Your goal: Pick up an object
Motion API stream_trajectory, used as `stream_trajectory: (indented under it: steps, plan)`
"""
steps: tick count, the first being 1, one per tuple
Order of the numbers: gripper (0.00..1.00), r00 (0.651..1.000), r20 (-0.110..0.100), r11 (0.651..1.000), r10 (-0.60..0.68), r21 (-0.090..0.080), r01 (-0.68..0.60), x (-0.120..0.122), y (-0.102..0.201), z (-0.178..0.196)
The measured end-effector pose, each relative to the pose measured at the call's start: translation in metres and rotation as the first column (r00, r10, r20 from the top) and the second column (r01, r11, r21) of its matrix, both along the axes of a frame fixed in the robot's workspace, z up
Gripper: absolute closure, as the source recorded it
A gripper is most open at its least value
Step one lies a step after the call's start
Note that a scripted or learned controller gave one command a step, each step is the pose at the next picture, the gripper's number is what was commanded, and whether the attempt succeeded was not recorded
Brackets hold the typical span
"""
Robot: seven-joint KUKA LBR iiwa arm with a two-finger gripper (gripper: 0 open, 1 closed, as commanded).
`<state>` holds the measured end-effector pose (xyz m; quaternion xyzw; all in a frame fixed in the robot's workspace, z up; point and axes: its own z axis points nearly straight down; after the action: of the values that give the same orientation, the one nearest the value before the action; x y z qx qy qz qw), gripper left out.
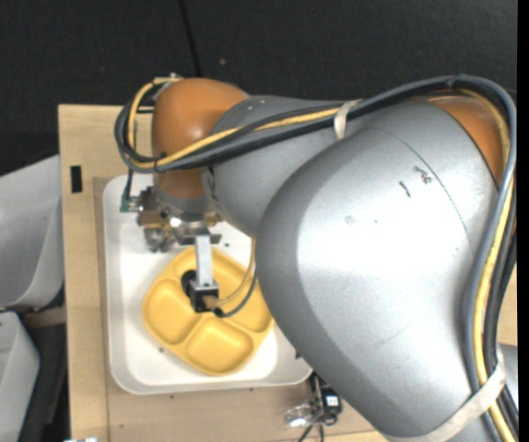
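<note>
A yellow, four-lobed soft-looking thing [211, 342] lies in the front half of the white bin [117, 339]. My gripper [180, 236] hangs low over the bin, just behind the yellow thing's far edge and very close to it. The wrist with its orange band is directly above the gripper and hides where its tips end. Nothing shows held between them. The right part of the yellow thing is covered by the arm.
The big grey arm [384, 274] fills the right side of the view and hides the rest of the bench there. The wooden bench [82, 247] edge runs left of the bin. Pale grey shapes [11, 238] sit beyond the bench at left.
</note>
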<state>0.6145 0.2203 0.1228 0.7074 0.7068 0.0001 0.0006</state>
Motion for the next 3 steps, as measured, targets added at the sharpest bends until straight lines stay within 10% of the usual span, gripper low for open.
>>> stream_trajectory:
  steps: [2, 3]
  plan:
    - [1.0, 1.0, 0.01, 1.0, -0.001, 0.007, 0.001, -0.055, -0.007, 0.003]
    - [1.0, 1.0, 0.003, 1.0, -0.001, 0.001, 0.001, -0.062, -0.038, 0.069]
